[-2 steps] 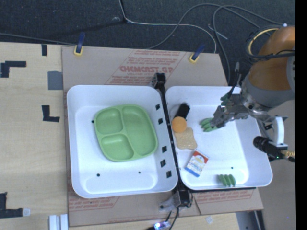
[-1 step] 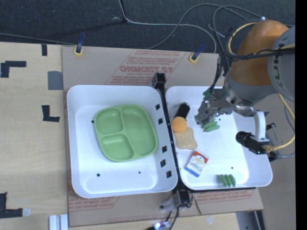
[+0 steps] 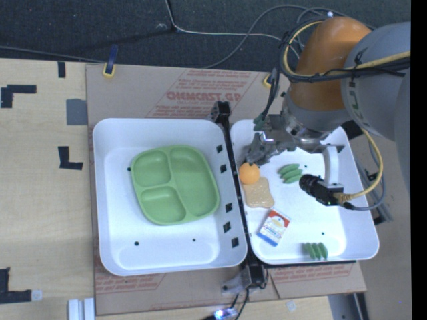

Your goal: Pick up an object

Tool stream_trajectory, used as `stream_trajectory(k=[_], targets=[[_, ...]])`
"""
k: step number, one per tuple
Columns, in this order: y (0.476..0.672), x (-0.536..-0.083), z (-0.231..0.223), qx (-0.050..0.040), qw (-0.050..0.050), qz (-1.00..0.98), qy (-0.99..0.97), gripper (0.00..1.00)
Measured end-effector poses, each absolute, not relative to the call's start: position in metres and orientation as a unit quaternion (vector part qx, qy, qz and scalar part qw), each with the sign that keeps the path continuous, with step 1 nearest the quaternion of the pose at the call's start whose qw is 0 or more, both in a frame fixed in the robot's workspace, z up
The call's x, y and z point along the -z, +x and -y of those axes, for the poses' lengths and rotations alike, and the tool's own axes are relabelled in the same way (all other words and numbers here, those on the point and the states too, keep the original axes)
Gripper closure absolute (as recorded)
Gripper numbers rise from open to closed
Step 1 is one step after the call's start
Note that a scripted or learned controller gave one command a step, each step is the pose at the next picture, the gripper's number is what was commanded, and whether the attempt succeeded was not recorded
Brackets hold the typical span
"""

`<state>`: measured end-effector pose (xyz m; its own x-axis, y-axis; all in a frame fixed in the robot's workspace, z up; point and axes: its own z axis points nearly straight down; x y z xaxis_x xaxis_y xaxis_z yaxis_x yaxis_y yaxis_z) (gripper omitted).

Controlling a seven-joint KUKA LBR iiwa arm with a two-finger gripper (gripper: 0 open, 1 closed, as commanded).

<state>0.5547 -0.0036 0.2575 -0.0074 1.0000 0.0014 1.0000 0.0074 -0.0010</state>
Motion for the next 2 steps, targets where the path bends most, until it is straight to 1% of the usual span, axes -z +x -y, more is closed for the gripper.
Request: stream_trajectory(k=[1,2], targets=[[0.57,-0.251,-0.056,-0.0003,0.001,0.71,-0.705,1.0],[0.586,-0.244,-0.095,-0.0007,0.001,0.709,-0.705,1.0]])
